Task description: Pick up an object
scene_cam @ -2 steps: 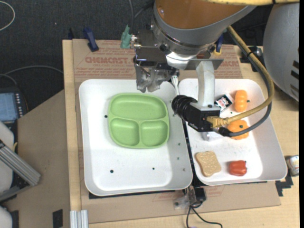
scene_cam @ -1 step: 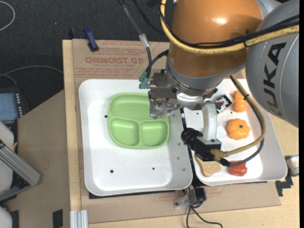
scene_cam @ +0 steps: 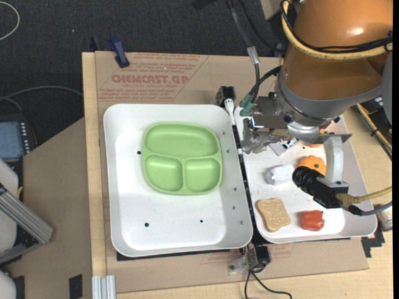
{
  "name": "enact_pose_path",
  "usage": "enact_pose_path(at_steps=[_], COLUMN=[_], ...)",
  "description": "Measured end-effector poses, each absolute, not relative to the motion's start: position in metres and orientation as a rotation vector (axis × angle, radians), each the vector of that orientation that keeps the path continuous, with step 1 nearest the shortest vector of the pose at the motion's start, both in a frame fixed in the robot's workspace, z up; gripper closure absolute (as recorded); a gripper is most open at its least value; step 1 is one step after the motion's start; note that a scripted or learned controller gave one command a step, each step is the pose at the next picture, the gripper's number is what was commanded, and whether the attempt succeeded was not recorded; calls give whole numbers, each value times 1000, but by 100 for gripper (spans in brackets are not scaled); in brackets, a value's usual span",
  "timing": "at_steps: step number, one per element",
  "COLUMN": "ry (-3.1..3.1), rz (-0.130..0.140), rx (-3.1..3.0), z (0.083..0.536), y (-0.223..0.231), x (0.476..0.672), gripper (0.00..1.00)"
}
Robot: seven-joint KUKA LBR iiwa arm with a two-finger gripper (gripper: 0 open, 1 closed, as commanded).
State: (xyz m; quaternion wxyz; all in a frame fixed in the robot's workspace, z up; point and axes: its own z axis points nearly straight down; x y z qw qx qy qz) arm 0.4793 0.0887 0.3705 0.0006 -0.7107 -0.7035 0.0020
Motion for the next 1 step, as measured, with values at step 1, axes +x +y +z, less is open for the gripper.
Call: enact_pose_path(at_steps=[1], ry=[-2225], rz=[-4], rx=[-2219], z=[388], y=[125], x=[479], gripper=[100])
